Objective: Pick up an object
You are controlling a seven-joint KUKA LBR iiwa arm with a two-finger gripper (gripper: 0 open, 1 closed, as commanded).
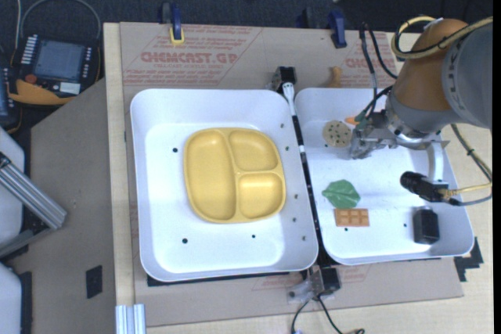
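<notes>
My gripper (362, 146) hangs low over the back of the right bin (391, 242), reaching in from the right under the grey arm with its orange band. Just left of it lies a round tan cookie with dark chips (337, 134), close to the fingers. A small orange piece (362, 120) peeks out right behind the gripper. Nearer the front of the same bin sit a green leaf (341, 192) and a brown waffle square (351, 217). A black block (426, 225) rests at the bin's front right.
The left bin (156, 168) holds a yellow divided plate (234, 173). A black clip and divider (286, 80) sit between the bins. Cables and a black connector (416, 184) trail along the right side of the right bin.
</notes>
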